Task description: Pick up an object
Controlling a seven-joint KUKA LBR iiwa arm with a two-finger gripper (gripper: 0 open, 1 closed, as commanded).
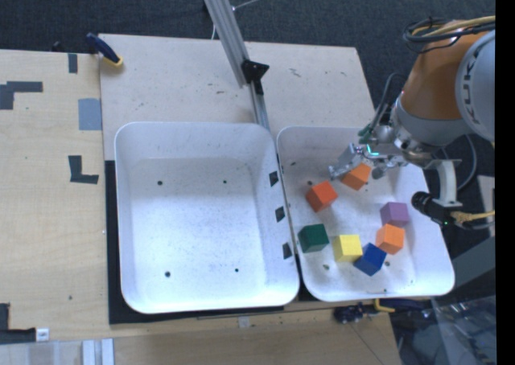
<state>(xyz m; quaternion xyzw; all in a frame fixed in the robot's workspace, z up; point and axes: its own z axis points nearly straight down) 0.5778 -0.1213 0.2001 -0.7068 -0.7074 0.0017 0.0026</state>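
My gripper (359, 167) hangs over the back part of the right bin (426, 275), reaching in from the right. A small orange block (356, 177) sits tilted between its fingertips, and the fingers are shut on it. Loose on the bin floor lie a second orange block (322, 194), a purple block (394, 212), a third orange block (390, 237), a green block (314, 236), a yellow block (348, 247) and a blue block (371, 260).
The left bin (129, 194) stands beside the right one, sharing a raised middle rim. A slanted metal rail (229, 26) runs from the top down to the bins' back edge. The arm's cables (438, 203) hang at the right bin's right side.
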